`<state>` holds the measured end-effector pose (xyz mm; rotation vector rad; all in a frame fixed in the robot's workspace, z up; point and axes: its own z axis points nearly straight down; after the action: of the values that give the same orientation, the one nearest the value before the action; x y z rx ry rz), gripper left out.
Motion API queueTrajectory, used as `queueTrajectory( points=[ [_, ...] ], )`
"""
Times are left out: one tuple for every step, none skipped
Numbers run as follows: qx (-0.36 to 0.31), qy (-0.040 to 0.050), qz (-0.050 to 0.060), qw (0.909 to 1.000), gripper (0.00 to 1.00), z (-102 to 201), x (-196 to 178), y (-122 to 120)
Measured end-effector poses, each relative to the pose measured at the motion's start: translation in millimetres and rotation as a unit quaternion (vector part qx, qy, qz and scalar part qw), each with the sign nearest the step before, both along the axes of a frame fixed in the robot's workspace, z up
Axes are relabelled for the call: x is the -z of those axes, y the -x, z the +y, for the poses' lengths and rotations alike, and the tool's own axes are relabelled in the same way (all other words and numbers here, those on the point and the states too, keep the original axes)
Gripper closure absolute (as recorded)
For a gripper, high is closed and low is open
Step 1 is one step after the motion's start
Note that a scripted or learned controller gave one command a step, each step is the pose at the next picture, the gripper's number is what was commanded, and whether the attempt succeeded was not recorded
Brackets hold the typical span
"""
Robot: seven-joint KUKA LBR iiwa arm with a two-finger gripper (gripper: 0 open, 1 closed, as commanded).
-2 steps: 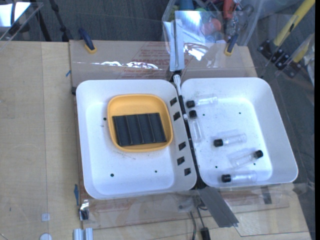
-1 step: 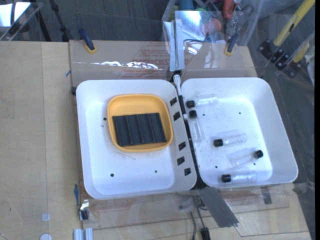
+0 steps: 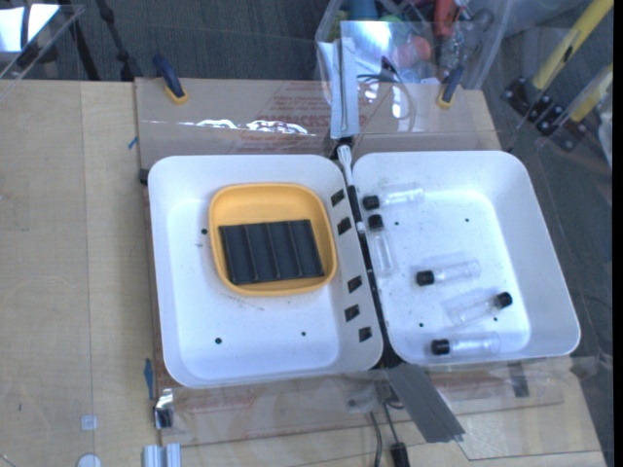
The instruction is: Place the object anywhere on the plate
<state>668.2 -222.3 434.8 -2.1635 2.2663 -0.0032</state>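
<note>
Yellow plate [image 3: 222, 207] in left bin [image 3: 175, 261], clear vials [image 3: 448, 273] in right bin [image 3: 526, 212]

Two white bins sit side by side on the wooden worktop [image 3: 58, 261]. The left bin [image 3: 185, 348] holds a yellow plate [image 3: 229, 207] with a dark ridged insert [image 3: 272, 252] lying flat in it. The right bin [image 3: 540, 261] holds five clear vials with black caps, scattered apart: one [image 3: 393, 198] near the top left, one [image 3: 380, 244] just below it, one [image 3: 448, 273] mid-bin, one [image 3: 477, 306] lower right, one [image 3: 464, 344] at the bottom.
</note>
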Motion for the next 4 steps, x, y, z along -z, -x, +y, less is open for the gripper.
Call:
queueTrajectory(
  points=[
    [-0.110, 0.0007, 0.000, 0.9940, 1.00, 0.1, 0.2, 0.0],
    [-0.311, 0.0015, 0.000, 0.9506, 1.00, 8.3, 0.6, 0.2],
    [-0.429, 0.0024, 0.000, 0.9034, 1.00, 8.4, 1.1, -0.1],
    [-0.567, 0.0017, 0.000, 0.8236, 1.00, 4.4, 1.6, 22.4]
  ],
)
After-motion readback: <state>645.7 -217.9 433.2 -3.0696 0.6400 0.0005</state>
